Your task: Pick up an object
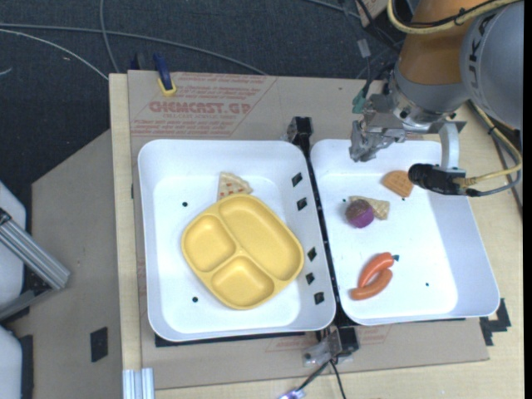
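The right bin (465, 248) holds a purple round piece (359, 214) resting against a tan slice (376, 207), an orange cracker-like piece (398, 183) near the back, and a red-orange chilli shape (372, 276) toward the front. My gripper (363, 151) hangs over the right bin's back left corner, above and left of the orange piece, with nothing seen between its fingers. In the left bin (158, 223) lies a yellow divided plate (241, 251) with a tan wedge (232, 185) peeking out behind it.
The arm's grey and orange body (449, 32) reaches in from the upper right. A black cable and fitting (436, 177) cross the right bin's back edge. A black divider (312, 214) runs between the bins. Cardboard (208, 106) lies behind the left bin.
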{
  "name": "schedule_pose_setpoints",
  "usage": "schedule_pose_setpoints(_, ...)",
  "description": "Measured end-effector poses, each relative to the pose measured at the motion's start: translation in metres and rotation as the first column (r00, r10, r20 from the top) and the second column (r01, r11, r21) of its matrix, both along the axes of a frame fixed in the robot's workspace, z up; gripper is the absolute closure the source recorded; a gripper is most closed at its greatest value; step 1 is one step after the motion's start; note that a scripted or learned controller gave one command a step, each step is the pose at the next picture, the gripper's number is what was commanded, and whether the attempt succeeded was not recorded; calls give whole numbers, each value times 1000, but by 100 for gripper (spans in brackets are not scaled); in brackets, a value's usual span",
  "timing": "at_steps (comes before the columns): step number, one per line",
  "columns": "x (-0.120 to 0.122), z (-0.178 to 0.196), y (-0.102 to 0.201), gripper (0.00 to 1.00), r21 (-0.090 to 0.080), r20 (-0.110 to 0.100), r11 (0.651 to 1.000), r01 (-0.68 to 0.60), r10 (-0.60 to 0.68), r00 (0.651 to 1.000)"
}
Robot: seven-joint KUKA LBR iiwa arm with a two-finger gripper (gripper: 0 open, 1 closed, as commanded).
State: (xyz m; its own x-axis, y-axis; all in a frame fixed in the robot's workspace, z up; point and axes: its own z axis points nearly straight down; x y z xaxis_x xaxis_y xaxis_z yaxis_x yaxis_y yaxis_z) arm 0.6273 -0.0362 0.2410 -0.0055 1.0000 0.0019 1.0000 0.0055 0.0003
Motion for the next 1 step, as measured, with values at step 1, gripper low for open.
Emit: schedule_pose_setpoints(1, -12, -10, 54, 100, 1, -4, 1000, 0, 0, 1000)
